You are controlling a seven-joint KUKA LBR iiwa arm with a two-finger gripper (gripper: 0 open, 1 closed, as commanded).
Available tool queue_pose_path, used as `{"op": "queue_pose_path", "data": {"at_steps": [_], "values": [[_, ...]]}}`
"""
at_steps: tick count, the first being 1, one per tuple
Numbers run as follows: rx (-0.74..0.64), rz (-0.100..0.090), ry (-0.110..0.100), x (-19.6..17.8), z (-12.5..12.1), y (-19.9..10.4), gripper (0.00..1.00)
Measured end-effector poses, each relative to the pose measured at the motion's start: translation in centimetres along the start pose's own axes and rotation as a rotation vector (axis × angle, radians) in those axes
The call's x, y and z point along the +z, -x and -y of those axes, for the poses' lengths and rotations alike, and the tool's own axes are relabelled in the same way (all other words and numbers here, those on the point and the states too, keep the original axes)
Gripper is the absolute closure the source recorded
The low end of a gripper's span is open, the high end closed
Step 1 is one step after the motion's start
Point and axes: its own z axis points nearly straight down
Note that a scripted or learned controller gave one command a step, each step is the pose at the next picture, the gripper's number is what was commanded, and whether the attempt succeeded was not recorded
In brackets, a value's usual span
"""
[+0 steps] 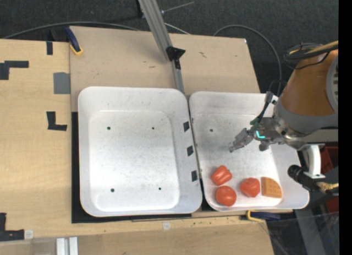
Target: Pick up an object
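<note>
Four small objects lie along the front of the right bin (220,105): a red pepper-like piece (221,175), a round red tomato (225,195), a red strawberry-like piece (250,187) and a tan waffle-like block (270,187). My gripper (250,141) hangs over the middle right of that bin, above and behind the objects. Its fingers (237,143) are spread apart with nothing between them.
The left bin (132,149) adjoins the right one, joined by black clips. A slanted metal pole (159,28) crosses the wooden bench behind the bins. The grey and orange arm (311,94) fills the right side.
</note>
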Motion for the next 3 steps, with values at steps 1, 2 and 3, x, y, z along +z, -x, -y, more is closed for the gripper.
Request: {"op": "queue_pose_path", "data": {"at_steps": [1, 2, 3], "values": [[-0.001, 0.000, 0.004, -0.2, -0.1, 0.0, 0.00], [0.001, 0.001, 0.000, 4.4, 0.3, 0.6, 0.00], [0.000, 0.000, -0.001, 9.1, -0.1, 0.0, 0.00]]}}
